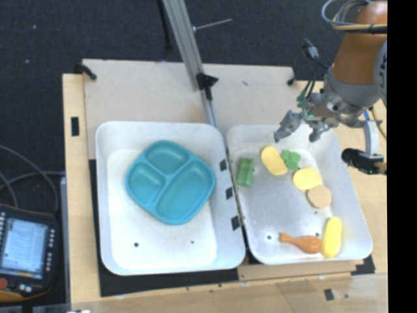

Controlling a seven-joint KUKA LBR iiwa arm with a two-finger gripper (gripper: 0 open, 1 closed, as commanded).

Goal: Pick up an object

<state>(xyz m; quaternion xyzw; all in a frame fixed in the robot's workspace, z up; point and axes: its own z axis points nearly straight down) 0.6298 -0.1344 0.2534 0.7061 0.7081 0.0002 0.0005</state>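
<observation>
Camera view: pincer hangs over the far edge of the right shallow white bin, fingers spread wide, nothing between them. One grey fingertip sits toward the bin's centre divider, the other toward the arm; the gap between them is bare bin floor.

Nearest candidate: pale yellow oval piece, lying just nearside of the pincer and slightly toward the divider. Its long axis runs on a slant, from far-left to near-right in the picture. Touching its arm-side end is a small dark green lump, almost directly nearside of the pincer.

Further nearside, in order: a second yellow rounded piece, a tan flat disc touching it, then a yellow elongated piece and an orange drumstick-shaped toy well apart from the pincer. A light green block sits near the divider.

Judgement: shortest move is a short shift nearside, then down onto the oval. The finger line looks roughly crosswise to its long axis, so little wrist turn needed. Risk: green lump crowds one finger.
</observation>
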